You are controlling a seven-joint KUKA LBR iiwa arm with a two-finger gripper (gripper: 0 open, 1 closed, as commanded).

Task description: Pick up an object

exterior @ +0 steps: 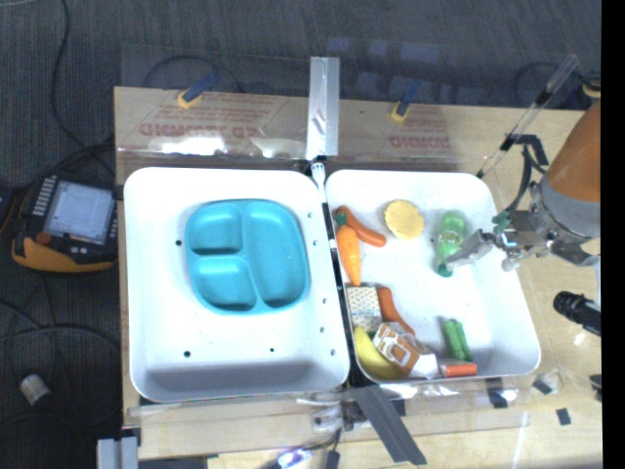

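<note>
1. Along the right bin's [508, 291] near edge lie a yellow banana [371, 355], a small printed carton [397, 344] and a green cylinder [455, 339].
2. Farther back, the two-finger gripper [469, 249] sits beside a green plastic bottle [449, 234]; I cannot tell its grip.
3. Toward the far edge lie two orange carrots [349, 250] and a round yellow disc [403, 219].
4. Left bin [156, 340]: a blue divided plate [247, 254].

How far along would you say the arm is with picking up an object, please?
Nothing looks picked up yet. The tool sits low at the right bin's right side, beside the green bottle, which lies on the bin floor along with the carrots, yellow disc and banana. Still to do: close on one item and lift it clear. The blue tray rests in the left bin.
</note>
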